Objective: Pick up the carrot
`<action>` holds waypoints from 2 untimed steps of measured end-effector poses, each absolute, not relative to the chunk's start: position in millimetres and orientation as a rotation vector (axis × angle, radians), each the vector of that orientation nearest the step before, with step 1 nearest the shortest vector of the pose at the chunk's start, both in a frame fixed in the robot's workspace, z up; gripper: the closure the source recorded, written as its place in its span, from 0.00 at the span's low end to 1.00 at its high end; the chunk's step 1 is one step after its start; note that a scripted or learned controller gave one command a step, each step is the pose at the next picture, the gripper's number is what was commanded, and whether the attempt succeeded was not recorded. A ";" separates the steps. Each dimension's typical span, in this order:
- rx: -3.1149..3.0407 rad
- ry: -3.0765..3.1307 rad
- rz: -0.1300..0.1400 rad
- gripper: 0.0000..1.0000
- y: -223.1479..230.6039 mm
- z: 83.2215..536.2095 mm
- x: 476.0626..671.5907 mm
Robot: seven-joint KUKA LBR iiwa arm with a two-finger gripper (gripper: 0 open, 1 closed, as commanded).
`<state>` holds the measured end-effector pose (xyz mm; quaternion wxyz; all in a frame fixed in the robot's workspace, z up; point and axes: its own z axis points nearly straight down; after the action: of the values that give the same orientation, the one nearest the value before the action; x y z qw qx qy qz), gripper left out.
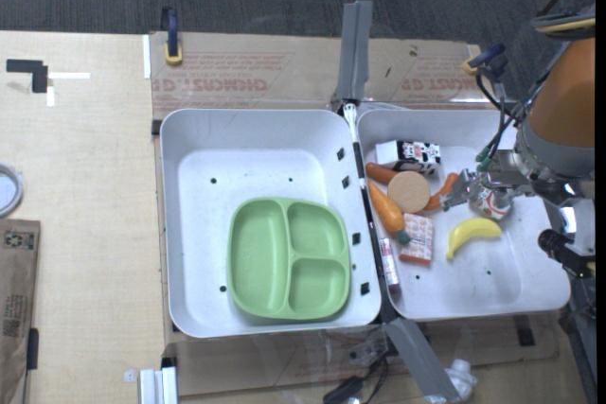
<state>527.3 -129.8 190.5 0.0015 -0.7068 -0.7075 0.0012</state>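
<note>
Apparently the approach is under way: the tool point(461, 191) is poised beside a carrot point(447, 189) in the right bin point(530, 293). Whether it is wide or narrow cannot be told. Next, alignment over the carrot is called for.

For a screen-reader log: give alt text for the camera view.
The gripper reaches from the right into the right bin, beside carrots, a round wooden disc and a banana. The left bin holds a green divided plate.

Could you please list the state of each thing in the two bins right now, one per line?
Green plate: upright in the left bin, compartments bare.
Carrot: lying flat in the right bin, near its left wall.
Banana: lying flat, unpeeled.
Round wooden disc: resting partly on the carrots.
End effector: low over the right bin, beside the disc.
</note>
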 end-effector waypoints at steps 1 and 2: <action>-2.262 -2.176 0.004 0.00 -164.1 147.6 476.7; -2.155 -2.287 0.002 0.00 -121.9 173.0 609.1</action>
<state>609.1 -121.9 173.0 -0.0001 -0.6857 -0.7278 0.0005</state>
